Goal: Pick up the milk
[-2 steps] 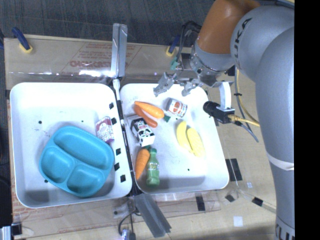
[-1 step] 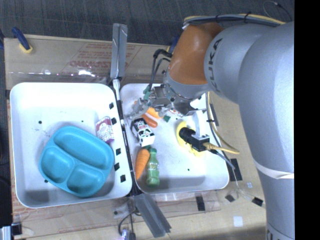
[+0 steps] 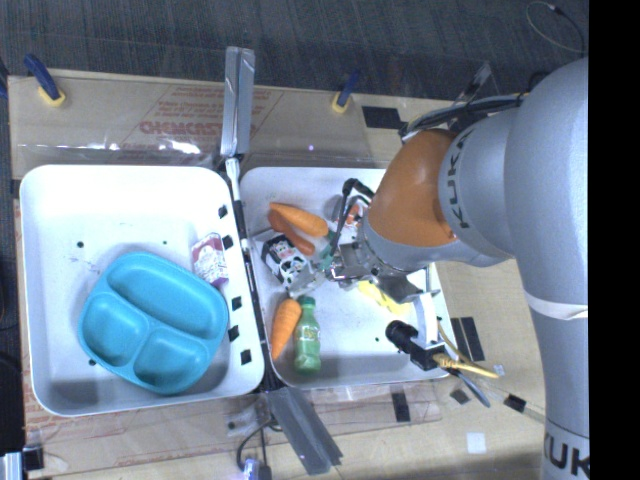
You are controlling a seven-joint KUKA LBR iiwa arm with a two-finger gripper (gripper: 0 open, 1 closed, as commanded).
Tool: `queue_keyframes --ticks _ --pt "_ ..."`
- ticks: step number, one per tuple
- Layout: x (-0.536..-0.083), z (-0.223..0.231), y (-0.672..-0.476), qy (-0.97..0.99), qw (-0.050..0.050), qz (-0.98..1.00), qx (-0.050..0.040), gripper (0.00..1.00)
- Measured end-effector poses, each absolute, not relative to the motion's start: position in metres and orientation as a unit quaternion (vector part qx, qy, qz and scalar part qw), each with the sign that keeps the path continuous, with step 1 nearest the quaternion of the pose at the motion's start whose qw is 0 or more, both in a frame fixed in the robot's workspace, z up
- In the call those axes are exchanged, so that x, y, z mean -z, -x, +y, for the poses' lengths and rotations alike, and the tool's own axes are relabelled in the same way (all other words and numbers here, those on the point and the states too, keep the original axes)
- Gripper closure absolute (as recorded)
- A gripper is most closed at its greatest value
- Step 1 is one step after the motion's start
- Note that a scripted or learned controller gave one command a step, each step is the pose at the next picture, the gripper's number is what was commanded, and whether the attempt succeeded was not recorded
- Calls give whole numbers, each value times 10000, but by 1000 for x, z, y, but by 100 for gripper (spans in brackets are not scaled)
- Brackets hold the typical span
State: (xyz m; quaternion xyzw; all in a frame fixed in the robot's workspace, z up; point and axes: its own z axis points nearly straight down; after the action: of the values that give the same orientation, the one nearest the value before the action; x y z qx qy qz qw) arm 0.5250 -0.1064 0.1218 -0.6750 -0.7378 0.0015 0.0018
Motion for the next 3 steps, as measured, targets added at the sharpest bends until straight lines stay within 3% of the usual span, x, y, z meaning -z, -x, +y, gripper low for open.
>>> queue_keyframes --ticks 1,2,3 --pt "-91 -95 -575 7354 17 -6776 -11 0" --pt "-100 -95 -574 7343 29 -6788 -22 100" --pt "-101 -95 -574 7342 26 -6790 -23 0"
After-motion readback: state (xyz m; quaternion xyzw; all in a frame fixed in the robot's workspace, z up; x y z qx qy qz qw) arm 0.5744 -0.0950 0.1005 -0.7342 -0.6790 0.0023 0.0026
